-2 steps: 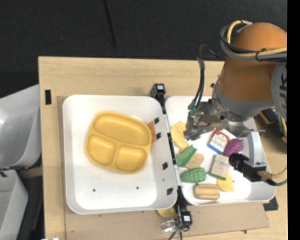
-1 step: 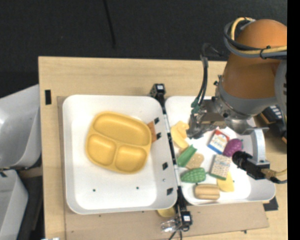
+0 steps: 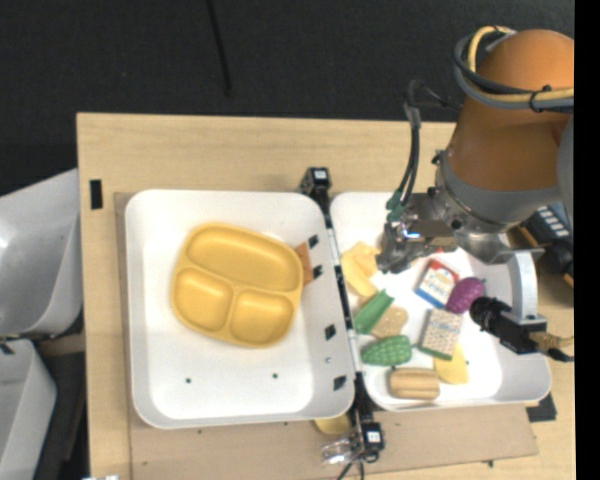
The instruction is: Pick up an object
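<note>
Toys crowd the right bin beneath the end effector, grip state indiscernible.

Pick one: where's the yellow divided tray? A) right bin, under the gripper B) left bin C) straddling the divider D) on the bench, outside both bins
B: the yellow tray lies flat inside the left bin, while the small items crowd the right bin.
</note>
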You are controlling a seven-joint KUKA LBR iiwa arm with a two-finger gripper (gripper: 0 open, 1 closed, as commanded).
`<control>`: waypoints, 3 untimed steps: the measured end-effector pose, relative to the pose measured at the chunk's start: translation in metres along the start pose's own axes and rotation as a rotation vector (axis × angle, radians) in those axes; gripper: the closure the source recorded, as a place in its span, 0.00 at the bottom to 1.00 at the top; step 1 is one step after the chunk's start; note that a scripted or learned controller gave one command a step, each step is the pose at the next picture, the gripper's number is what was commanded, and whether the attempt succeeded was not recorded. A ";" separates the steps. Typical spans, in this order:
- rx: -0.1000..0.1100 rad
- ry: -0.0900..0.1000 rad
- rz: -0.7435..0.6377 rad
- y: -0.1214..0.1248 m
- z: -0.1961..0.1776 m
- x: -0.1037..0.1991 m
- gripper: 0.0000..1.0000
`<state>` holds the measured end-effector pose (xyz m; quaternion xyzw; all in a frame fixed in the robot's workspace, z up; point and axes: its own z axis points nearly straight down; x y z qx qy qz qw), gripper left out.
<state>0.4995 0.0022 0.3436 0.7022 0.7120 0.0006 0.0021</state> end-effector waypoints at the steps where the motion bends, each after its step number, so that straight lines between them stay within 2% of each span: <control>1: 0.000 0.004 0.002 -0.008 -0.034 0.101 1.00; 2: 0.004 0.000 0.006 -0.007 -0.042 0.095 1.00; 3: -0.004 0.002 0.014 -0.008 -0.111 0.068 1.00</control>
